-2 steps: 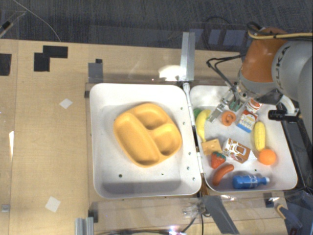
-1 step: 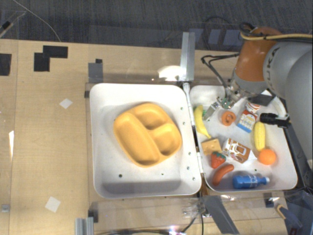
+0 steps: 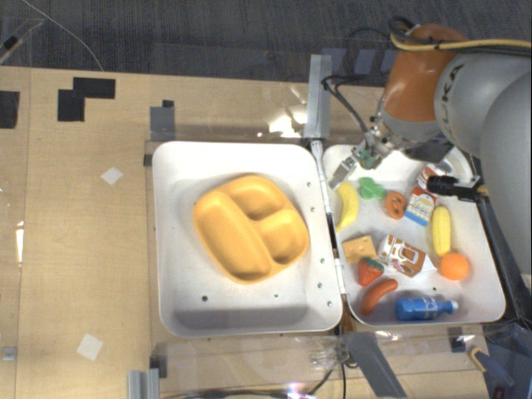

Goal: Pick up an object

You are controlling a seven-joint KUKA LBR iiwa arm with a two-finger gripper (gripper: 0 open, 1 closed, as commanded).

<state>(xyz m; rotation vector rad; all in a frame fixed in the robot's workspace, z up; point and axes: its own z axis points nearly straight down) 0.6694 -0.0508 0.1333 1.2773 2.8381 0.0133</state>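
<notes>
My gripper (image 3: 354, 164) hangs over the back left corner of the right bin (image 3: 490, 306), its fingers apart with nothing between them. Just below it lie a yellow banana (image 3: 347, 205) along the bin's left wall and a small green item (image 3: 371, 189). Further right are an orange-brown ring-shaped piece (image 3: 396, 204) and a small carton (image 3: 421, 207). The grey arm with its orange band (image 3: 416, 81) reaches in from the upper right.
The right bin also holds a second yellow fruit (image 3: 440, 229), an orange (image 3: 454, 266), a tan wedge (image 3: 359, 248), a strawberry (image 3: 370, 270), a sausage (image 3: 378, 293), a blue bottle (image 3: 424, 307) and a snack box (image 3: 403, 254). A yellow divided tray (image 3: 249, 227) lies in the left bin (image 3: 179, 306).
</notes>
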